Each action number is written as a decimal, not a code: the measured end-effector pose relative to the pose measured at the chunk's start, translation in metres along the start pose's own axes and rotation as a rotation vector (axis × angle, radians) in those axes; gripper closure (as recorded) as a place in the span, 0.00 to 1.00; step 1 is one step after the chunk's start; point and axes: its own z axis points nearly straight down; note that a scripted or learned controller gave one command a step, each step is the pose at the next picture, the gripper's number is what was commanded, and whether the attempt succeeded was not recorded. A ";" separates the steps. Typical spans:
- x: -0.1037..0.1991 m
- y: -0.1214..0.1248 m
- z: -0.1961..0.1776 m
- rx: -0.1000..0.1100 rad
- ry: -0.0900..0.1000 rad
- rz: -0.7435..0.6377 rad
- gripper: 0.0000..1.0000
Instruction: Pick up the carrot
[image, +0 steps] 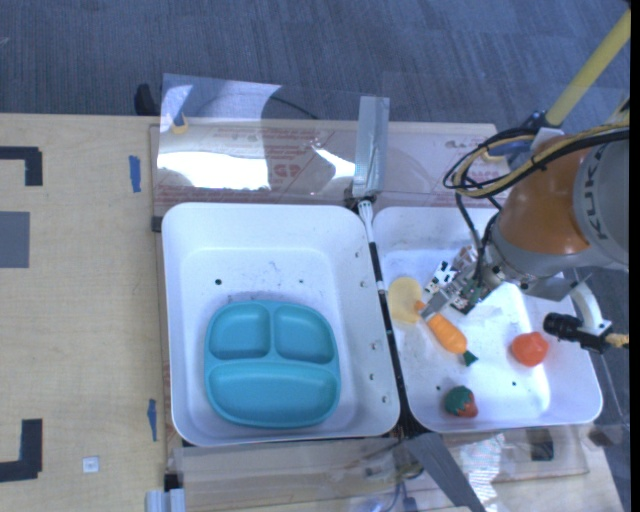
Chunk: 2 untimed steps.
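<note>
The carrot (448, 334) is a small orange piece with a green tip. It lies slantwise on the floor of the right bin (570, 400), left of the middle. My gripper (447, 293) comes in from the right under the arm's orange band and hangs just above the carrot's upper left end. It is very close to the carrot, and I cannot make out whether it touches it.
A pale yellow piece (404, 299) lies left of the gripper by the bin's wall. A red-orange round fruit (530, 348) sits to the right, and a red and green item (460, 402) near the front. The left bin (190, 240) holds a blue divided plate (271, 364).
</note>
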 end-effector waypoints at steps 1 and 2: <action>-0.017 0.013 0.001 0.007 -0.008 -0.440 0.00; 0.006 -0.008 -0.001 -0.008 -0.018 -0.373 0.00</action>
